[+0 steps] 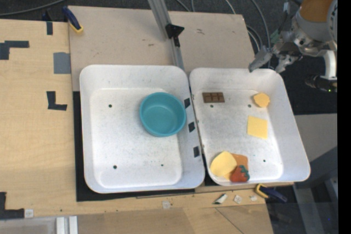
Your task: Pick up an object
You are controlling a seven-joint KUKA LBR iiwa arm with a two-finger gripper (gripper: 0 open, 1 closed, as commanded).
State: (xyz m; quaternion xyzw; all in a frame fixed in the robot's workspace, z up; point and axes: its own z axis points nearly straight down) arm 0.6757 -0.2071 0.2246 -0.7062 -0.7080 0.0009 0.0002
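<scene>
Across the bench, two shallow white bins are set side by side: the left bin (98, 172) is occupied by a teal bowl (162, 113) sitting right of its middle, and the right bin (288, 118) is scattered with small pieces. Above the far right corner of the right bin, the arm (318, 5) is seen reaching in, and its gripper (269, 59) is held just outside the rim with nothing visible between its parts; whether it is clenched or released cannot be told at this size. Within the right bin, a yellow round piece (222, 164) is pressed against an orange piece (241, 161) and a small red item (239, 175) at the near edge, a yellow square (257, 127) is laid near the middle, a small yellow chunk (261, 100) is found far right, and a brown chocolate bar (213, 97) lies far left. A failed pick is judged likely on the flat pieces, since little height is offered to grip, and the clustered trio could be nudged apart. No readable writing or brand is seen.
</scene>
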